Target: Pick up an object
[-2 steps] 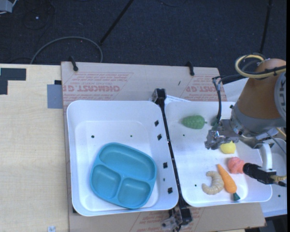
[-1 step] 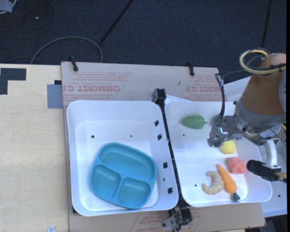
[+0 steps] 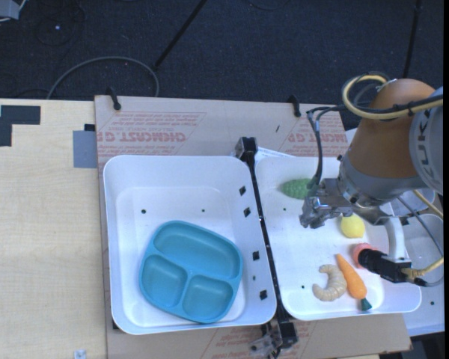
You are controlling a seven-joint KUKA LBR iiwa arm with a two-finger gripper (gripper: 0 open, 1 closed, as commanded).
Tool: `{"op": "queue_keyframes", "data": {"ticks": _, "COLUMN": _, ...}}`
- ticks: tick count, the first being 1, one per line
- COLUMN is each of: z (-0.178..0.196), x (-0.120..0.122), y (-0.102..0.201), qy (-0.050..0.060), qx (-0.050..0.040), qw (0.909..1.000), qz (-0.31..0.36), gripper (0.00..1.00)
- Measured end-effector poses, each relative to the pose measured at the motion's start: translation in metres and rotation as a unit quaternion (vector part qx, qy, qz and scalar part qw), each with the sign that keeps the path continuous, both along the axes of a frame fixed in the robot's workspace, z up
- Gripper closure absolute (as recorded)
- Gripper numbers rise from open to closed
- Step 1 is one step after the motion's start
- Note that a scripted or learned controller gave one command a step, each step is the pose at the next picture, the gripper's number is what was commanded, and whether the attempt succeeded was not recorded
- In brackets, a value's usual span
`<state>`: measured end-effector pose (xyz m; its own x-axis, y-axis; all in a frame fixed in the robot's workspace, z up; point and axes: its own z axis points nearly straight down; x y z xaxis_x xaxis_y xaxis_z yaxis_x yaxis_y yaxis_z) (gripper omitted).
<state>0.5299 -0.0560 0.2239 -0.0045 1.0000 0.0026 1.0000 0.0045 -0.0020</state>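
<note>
My gripper hangs over the right bin, low above its floor near the bin's middle. A green leafy toy lies just up and left of the gripper. A yellow lemon-like toy sits right beside the gripper on its right. Farther toward the front lie an orange carrot and a pale croissant-shaped piece. A red piece peeks out by a black part of the arm. I see nothing between the fingers.
The left bin holds a blue divided plate. A black divider separates the two bins. The arm's orange band and cables loom over the right bin's far right side.
</note>
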Motion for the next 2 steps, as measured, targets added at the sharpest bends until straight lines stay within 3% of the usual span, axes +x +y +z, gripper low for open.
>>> {"op": "queue_keyframes", "data": {"ticks": 2, "z": -0.001, "x": -0.014, "y": 0.124, "qy": 0.001, "qx": -0.0001, "qw": 1.0, "qz": 0.001, "gripper": 1.0}}
